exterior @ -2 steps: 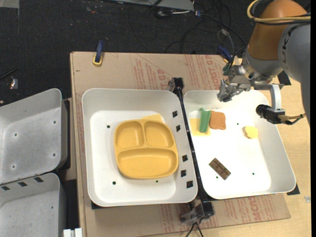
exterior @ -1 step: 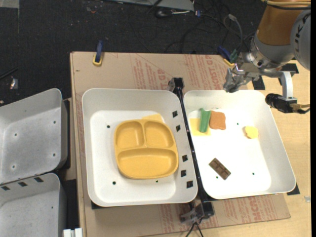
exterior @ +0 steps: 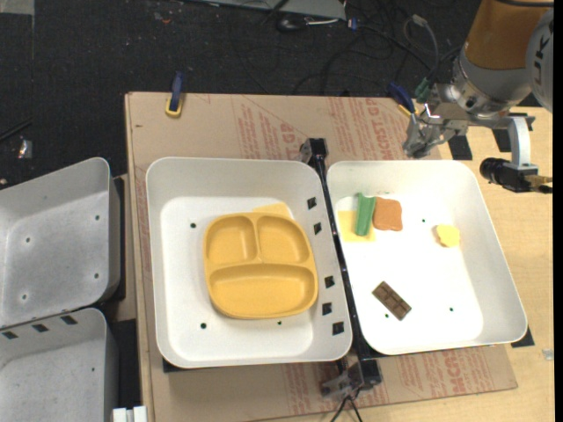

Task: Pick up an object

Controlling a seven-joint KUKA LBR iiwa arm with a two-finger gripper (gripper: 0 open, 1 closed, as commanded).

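Nothing picked yet. Best to drop straight over one lone piece in the right bin [exterior: 493,262]: yellow block [exterior: 448,236] or brown bar [exterior: 392,301], avoiding the crowded green stick [exterior: 365,215] and orange piece [exterior: 388,215]. Fingers [exterior: 426,139] hanging beyond the bin's far rim, empty, spread unclear.

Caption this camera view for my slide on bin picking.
Gripper hovers beyond the right bin holding small toy foods; yellow divided tray in the left bin.

Grey arm [exterior: 506,42] with orange band at upper right, pincer [exterior: 425,139] pointing down-left.
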